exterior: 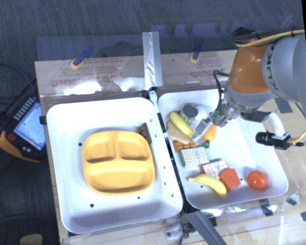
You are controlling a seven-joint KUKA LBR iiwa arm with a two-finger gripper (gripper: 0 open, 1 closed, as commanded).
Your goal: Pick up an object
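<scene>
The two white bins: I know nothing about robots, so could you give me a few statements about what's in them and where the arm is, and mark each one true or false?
1. A yellow divided tray lies in the left bin. True.
2. Two bananas lie in the right bin. True: one banana near the top, another banana near the bottom.
3. The tomato sits on the yellow tray. False: it lies in the right bin's lower right corner.
4. The gripper is over the left bin. False: it is over the right bin, beside the upper banana.
5. The orange block lies between the lower banana and the tomato. True.
</scene>
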